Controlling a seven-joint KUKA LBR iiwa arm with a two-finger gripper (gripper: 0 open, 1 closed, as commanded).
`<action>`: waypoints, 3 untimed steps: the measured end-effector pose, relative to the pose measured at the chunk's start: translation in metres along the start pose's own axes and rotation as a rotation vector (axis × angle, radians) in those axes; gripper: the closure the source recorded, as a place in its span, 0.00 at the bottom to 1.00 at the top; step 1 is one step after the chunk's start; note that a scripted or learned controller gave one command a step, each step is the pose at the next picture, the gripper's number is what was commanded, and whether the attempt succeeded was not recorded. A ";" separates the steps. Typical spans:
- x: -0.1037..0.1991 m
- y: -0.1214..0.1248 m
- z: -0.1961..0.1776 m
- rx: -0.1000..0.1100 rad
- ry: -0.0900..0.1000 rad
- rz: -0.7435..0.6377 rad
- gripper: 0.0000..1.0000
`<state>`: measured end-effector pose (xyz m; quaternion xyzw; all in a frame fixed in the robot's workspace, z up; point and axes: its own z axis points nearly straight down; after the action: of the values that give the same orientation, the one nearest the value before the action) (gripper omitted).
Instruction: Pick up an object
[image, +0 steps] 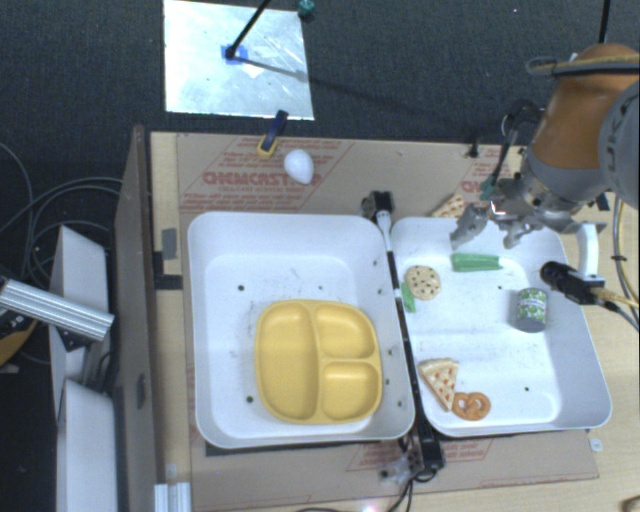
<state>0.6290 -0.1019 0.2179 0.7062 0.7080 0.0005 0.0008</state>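
Note:
My gripper (490, 235) hovers over the far edge of the right bin (575, 395), its two fingers spread open with nothing between them. Just in front of it lies a green pea pod (475, 262). Further objects in this bin are a chocolate-chip cookie (423, 282) on the left side, a small grey-green can (531, 309) on the right, and a pizza slice (440, 378) with a pretzel (470, 405) near the front edge.
The left bin (225, 260) holds a yellow divided plate (320, 360). Behind the bins, on the cardboard, sit a white egg (298, 165), a small yellow-and-blue item (270, 140) and an orange-patterned piece (450, 207).

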 end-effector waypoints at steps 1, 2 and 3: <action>-0.028 -0.004 0.017 0.001 -0.001 0.003 0.00; -0.056 0.021 0.098 0.000 -0.002 0.002 0.00; -0.089 0.022 0.078 -0.002 -0.001 0.003 0.00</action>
<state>0.6512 -0.1906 0.1400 0.7072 0.7071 0.0008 0.0018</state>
